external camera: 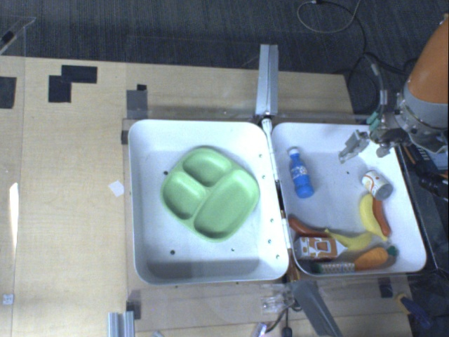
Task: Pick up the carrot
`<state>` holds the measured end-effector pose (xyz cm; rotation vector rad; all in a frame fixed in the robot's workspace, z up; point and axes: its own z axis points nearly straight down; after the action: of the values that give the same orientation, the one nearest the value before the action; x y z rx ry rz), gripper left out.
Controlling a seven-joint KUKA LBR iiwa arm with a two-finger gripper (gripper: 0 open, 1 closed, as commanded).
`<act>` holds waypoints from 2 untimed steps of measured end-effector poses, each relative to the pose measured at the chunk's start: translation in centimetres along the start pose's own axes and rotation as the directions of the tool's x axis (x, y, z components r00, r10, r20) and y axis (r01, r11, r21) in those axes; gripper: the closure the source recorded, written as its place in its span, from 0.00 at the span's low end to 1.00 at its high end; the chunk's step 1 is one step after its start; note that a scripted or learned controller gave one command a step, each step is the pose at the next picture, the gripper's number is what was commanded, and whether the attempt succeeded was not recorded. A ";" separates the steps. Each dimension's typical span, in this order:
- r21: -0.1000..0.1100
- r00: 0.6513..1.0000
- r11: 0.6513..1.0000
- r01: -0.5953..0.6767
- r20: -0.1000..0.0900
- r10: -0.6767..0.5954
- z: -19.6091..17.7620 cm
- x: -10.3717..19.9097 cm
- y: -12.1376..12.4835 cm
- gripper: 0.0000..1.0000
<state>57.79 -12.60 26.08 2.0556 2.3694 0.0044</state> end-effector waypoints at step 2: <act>-0.007 0.962 0.962 -0.274 -0.001 0.274 17.1 3.3 -1.9 0.00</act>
<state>55.56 -9.62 8.95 2.3603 2.0592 0.0136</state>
